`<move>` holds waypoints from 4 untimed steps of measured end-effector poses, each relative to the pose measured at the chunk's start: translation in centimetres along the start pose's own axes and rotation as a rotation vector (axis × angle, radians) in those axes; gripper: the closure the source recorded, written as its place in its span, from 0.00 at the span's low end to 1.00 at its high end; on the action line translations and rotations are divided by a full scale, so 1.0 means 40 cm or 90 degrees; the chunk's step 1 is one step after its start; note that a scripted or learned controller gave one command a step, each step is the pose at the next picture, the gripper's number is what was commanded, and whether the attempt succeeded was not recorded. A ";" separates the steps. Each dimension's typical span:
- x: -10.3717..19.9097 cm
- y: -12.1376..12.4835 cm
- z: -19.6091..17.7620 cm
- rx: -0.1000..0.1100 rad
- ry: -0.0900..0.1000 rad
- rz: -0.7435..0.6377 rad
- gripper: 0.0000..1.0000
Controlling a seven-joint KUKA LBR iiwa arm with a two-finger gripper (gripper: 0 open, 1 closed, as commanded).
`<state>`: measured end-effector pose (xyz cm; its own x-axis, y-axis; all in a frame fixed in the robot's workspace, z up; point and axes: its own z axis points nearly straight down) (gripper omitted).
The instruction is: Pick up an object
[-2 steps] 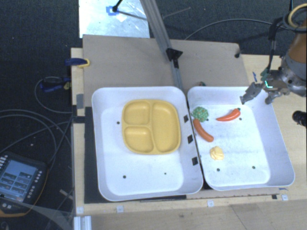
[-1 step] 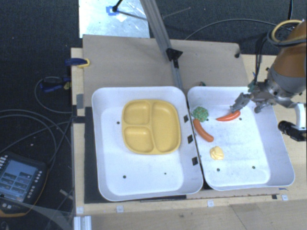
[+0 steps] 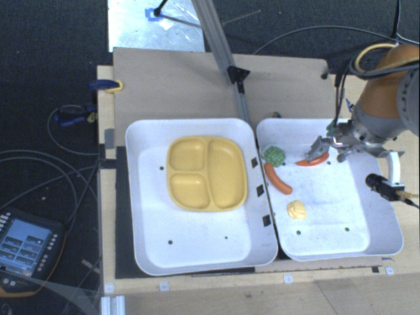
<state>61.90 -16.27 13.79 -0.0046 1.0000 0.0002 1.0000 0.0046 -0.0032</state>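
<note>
In the right bin [image 3: 387, 241], a yellow toy [image 3: 296, 210] lies nearest, then a sausage [image 3: 277, 178] and broccoli [image 3: 274, 155]. Toward the far edge, a red pepper [image 3: 314, 161] lies lengthwise, touching the tool [image 3: 323, 148], whose opening cannot be judged.

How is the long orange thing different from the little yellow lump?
The sausage is long, thin and orange-red; the yellow lump is short, round and pale yellow. The sausage lies slanted next to the green broccoli; the lump sits alone, nearer the front. Both lie in the right bin, away from the gripper.
</note>
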 end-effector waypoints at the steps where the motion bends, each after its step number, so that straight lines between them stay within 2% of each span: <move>1: 0.001 0.000 0.125 0.000 0.000 0.001 0.00; 2: 0.000 0.005 0.089 -0.005 -0.001 0.001 1.00; 4: -0.017 -0.019 -0.164 -0.006 -0.001 0.003 1.00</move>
<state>61.16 -16.96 20.35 0.0001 1.0000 -0.0017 1.0000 -0.0001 0.0069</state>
